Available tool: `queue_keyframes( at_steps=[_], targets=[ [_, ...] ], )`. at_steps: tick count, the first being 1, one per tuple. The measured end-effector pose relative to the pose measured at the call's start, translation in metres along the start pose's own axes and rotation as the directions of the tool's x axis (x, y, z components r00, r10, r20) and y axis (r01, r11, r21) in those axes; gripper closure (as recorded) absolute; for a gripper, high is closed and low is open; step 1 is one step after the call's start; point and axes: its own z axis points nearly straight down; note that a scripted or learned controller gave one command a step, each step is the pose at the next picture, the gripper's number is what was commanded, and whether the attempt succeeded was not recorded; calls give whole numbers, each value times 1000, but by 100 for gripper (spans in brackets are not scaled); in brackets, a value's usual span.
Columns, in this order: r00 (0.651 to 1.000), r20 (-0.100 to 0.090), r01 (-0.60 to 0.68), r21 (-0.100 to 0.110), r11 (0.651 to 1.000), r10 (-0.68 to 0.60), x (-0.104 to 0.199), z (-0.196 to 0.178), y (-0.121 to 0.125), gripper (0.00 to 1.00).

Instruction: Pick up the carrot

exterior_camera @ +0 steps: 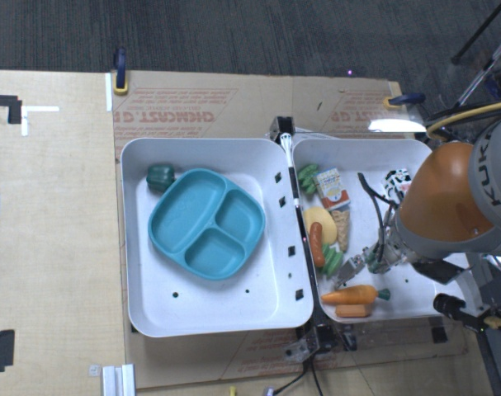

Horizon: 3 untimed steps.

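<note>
The carrot point(357, 294) lies flat in the right bin point(415, 304), near its front wall. It's the top one of 2 orange things there. Its long side runs left to right, w/ the pointy end toward the left & the little green top at the right. Just under it, touching, is a shorter orange piece point(354, 310).

A bit above & left of the carrot we see a small green veg point(333, 261), a red sausage point(317, 243), a yellow thing point(324, 223) & a snack packet point(334, 190).

The fingers point(367, 261) hang over the bin, just above the carrot in the pic & a tiny bit right of its middle. They look slightly open w/ nothing between them, though they are small & dark, so we are not fully sure. The carrot is not held yet.

So the carrot lies toward the front of the bin from the fingers, close by. We think they need to come forward & down, & pinch across the thin way, not along the long way. The orange piece right beside it could get in the way.

The left bin point(143, 246) has a blue tray point(207, 223) & a green thing point(160, 176), far off from all this. Both bins sit on the desk point(52, 221).
</note>
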Motion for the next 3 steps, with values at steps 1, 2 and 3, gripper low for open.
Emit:
queue_keyframes(
  at_steps=[1,2,3],
  targets=[
    [996,3,-84,0,996,84,-6,-100,85,0],
    [999,1,-54,2,999,54,51,-100,35,0],
    [983,3,186,-1,983,-186,31,-101,15,0]
  ],
)
